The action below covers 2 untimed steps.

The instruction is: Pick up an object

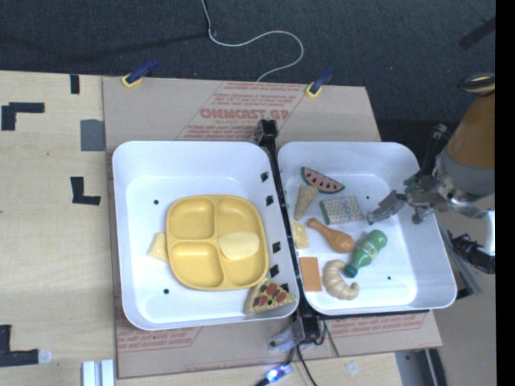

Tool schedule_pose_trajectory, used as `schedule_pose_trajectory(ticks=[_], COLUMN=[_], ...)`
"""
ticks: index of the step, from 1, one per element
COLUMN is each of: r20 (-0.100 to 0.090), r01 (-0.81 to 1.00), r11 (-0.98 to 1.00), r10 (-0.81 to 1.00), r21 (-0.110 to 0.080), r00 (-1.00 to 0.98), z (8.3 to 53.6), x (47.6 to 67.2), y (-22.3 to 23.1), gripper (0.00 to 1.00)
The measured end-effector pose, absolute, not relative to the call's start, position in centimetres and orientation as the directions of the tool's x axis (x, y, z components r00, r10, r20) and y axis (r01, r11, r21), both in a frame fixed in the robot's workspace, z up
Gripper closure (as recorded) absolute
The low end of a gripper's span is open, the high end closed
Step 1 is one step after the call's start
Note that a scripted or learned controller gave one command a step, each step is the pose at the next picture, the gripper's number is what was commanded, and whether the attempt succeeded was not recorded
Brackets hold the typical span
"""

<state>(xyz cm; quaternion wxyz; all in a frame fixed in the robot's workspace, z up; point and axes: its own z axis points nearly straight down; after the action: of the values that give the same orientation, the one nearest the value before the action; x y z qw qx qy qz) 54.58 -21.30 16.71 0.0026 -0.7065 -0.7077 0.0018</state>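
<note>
Worktop [64,215] carries both bins; left bin [137,167] sits well left of the tool [394,206], with a yellow divided plate [216,242] and a pizza slice [269,297]. Right bin [402,292] is under the tool. Tool hovers at that bin's right side, finger state cannot tell, nothing seen between them. Green bottle [366,252] just below-left of tool, croissant [339,280] further, drumstick [331,235] left, watermelon slice [322,180] up-left.

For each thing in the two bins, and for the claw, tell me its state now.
Claw: over the right bin, holding nothing.
Green bottle: lying on its side.
Yellow tray: flat in the left bin, one pale piece inside.
Pizza slice: flat, beside the tray.
Croissant: lying free.
</note>
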Motion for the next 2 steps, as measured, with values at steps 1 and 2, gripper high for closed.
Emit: schedule_pose_trajectory(ticks=[1,2], r20=[0.001,-0.001], r01=[1.000,1.000], r11=[0.002,0.002], r10=[1.000,1.000], r21=[-0.007,-0.002], r00=[-0.002,-0.002], z=[10.5,8.4], x=[55.1,55.1], y=[-21.3,-21.2], gripper=[0.00,0.00])
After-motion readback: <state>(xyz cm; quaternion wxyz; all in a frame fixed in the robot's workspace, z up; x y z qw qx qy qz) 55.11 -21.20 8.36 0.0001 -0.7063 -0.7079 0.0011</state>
